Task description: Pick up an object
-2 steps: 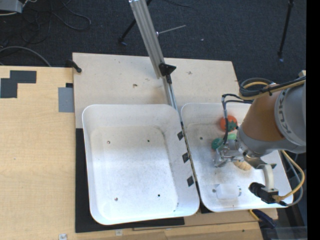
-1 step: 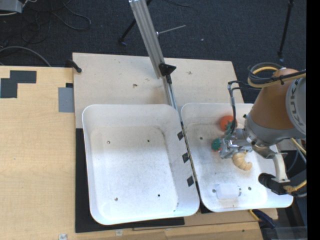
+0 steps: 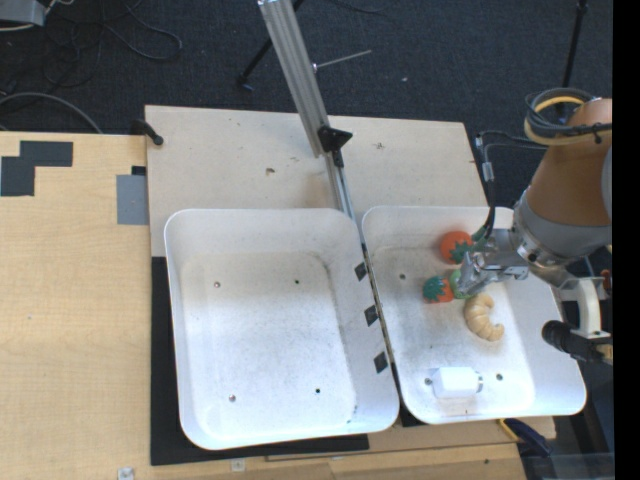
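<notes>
my gripper (image 3: 468, 271) hangs low in the right bin (image 3: 545, 393), jaw state i cannot tell. a green-and-orange toy (image 3: 436, 289) sits just beside it, a croissant (image 3: 484, 318) near, a white block (image 3: 455, 381) well apart by the front rim.

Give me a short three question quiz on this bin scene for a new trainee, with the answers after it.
1. True or false: the croissant lies in the left bin.
2. Which thing lies nearest the front rim of the right bin? A) orange ball B) white block C) teal toy
3. Fill in: the gripper is over the ___ bin.

Key: 1 false; 2 B; 3 right.
</notes>
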Controlling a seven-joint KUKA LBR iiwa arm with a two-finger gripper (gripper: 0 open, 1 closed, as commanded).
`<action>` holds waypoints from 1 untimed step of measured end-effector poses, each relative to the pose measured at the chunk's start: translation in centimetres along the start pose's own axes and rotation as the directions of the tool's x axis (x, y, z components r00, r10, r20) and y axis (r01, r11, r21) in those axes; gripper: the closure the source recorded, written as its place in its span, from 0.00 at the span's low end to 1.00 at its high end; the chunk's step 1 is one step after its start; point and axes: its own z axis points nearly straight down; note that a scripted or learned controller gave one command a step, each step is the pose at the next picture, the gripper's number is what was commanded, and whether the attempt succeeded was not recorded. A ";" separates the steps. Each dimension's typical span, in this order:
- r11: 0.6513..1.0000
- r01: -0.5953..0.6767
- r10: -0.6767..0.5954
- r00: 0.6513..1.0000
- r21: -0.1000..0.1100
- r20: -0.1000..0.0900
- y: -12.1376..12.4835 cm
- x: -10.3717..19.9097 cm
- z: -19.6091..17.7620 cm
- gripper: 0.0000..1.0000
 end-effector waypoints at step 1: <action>1.000 0.001 -0.001 1.000 0.001 -0.001 -0.4 0.5 -4.6 1.00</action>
